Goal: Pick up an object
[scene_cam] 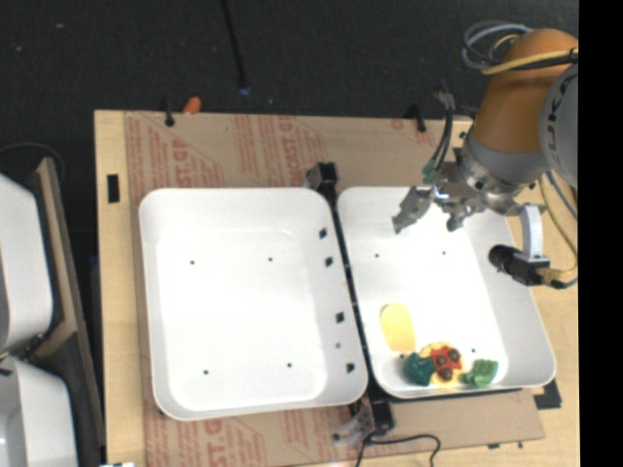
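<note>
In the right bin [506,290], a pale yellow block [397,327] lies near the front left. Just in front of it sits a small cluster: a dark green piece [419,369], a red and yellow piece [446,360] and a light green piece [481,371]. My gripper [429,214] hangs above the back part of the right bin, well behind these objects. Its two fingers are spread apart with nothing between them.
The left bin [156,261] stands beside the right one, with black clips [340,290] along the shared edge. Both rest on a cardboard sheet [234,149] over the bench. A black fitting [516,262] sits at the right bin's right rim.
</note>
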Available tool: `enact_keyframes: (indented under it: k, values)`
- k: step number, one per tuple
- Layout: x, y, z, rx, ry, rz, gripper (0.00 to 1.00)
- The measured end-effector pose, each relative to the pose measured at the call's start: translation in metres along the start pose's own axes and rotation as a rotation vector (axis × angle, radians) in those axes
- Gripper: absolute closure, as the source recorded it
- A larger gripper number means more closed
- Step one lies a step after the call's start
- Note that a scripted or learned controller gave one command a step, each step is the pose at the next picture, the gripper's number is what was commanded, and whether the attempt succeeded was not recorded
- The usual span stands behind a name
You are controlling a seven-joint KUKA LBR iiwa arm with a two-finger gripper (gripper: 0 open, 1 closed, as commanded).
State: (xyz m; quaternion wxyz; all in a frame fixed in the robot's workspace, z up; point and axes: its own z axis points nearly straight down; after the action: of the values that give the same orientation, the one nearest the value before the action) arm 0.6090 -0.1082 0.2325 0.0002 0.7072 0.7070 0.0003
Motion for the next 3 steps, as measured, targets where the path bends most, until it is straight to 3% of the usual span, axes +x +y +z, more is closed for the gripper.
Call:
enact_keyframes:
  k: [1, 2, 3]
  values:
    - [-0.001, -0.062, 0.038, 0.004, 0.000, 0.002, 0.00]
    - [0.013, -0.093, 0.136, 0.009, 0.001, 0.000, 0.00]
    - [0.013, -0.119, 0.132, 0.001, 0.000, 0.001, 0.00]
